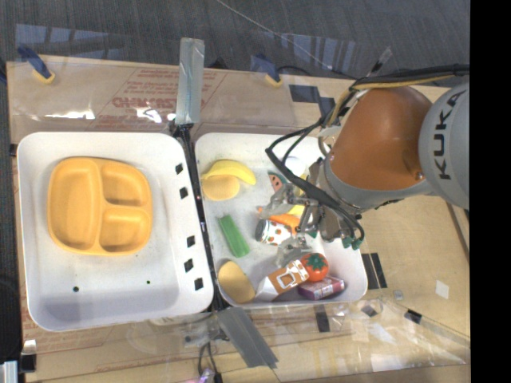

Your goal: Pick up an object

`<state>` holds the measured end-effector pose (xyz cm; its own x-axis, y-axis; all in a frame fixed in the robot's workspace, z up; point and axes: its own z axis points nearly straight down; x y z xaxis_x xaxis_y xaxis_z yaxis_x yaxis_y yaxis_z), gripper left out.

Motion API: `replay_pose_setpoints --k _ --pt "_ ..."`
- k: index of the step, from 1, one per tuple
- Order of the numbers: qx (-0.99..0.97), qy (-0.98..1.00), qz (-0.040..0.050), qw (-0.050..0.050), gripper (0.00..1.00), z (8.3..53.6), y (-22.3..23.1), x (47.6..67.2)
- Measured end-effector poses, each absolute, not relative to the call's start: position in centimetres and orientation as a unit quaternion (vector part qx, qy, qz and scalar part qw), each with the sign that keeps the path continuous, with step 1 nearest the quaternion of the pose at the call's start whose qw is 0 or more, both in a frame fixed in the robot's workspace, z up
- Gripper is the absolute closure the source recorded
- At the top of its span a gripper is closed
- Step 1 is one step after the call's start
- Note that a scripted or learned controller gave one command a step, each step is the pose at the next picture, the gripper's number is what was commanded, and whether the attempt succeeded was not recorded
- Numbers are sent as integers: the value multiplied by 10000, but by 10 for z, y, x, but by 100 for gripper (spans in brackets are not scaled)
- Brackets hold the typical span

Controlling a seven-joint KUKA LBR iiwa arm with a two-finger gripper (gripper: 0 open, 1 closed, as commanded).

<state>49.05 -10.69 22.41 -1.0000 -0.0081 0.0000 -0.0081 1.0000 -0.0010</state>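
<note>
Nothing looks lifted yet: the gripper (297, 231) is down in the right bin (239, 146) at centre-right of the frame, among small toys (275, 231) lying on the bin floor, though from here I cannot tell how it is set or whether it has anything.

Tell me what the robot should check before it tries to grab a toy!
1. End effector over the right bin, where the toys are: ok.
2. Toy right under it: ok, a small white and orange toy lies there.
3. Room around that toy: not ok, the tomato, purple box and other toys crowd close.
4. Toy already held: cannot tell, cables and the wrist hide it.
5. Green stick and banana out of the way: ok, they lie apart to the left.
6. Yellow tray in the left bin: ok, far away.
</note>
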Motion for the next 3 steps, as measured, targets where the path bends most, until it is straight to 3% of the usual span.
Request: replay_pose_setpoints --k 1,2,3 --pt "-402 -9992 1 -10 0 92 -157 529" --pt "-358 -9994 2 -17 100 102 -155 531" --pt "-843 -9964 7 -63 100 219 -137 584"
